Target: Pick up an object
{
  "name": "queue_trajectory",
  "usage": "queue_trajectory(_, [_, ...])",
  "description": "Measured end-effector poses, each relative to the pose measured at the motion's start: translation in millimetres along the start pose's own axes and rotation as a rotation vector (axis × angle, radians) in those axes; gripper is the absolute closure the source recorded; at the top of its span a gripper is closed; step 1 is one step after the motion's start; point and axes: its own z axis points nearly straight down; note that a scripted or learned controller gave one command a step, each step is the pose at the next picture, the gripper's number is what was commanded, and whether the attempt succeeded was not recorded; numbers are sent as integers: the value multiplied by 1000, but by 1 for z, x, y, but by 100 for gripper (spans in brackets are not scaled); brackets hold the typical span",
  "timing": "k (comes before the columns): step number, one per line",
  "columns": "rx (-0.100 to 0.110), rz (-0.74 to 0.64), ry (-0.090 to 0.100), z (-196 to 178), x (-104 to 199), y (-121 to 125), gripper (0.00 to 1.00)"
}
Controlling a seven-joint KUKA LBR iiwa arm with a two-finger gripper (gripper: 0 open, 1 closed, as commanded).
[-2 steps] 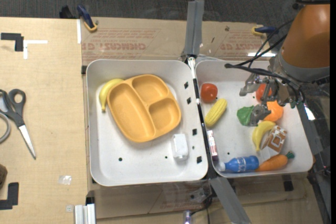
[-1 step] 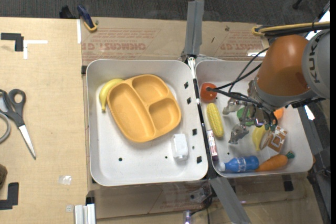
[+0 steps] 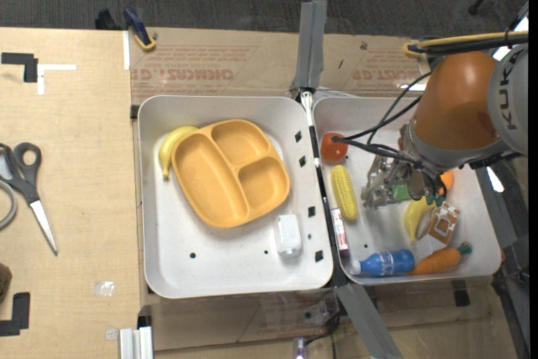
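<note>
My gripper hangs low inside the right bin, under the orange wrist band. It is above the bin floor, just right of a yellow corn cob. A red tomato lies at the bin's back left. A yellow piece and a brown-and-white packet sit just right of the gripper. Along the front wall lie a blue bottle and an orange carrot. Nothing is visibly held.
A thin marker lies along the right bin's left wall. The left bin holds a yellow divided plate, a banana and a small white object. Scissors lie on the bench at far left.
</note>
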Motion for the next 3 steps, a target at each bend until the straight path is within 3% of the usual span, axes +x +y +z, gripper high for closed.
queue_trajectory(1, [0,0,0,0,0,0,0])
queue_trajectory(2, [0,-74,2,9,-18,-11,0])
queue_trajectory(3, [0,-47,1,9,-39,-101,0])
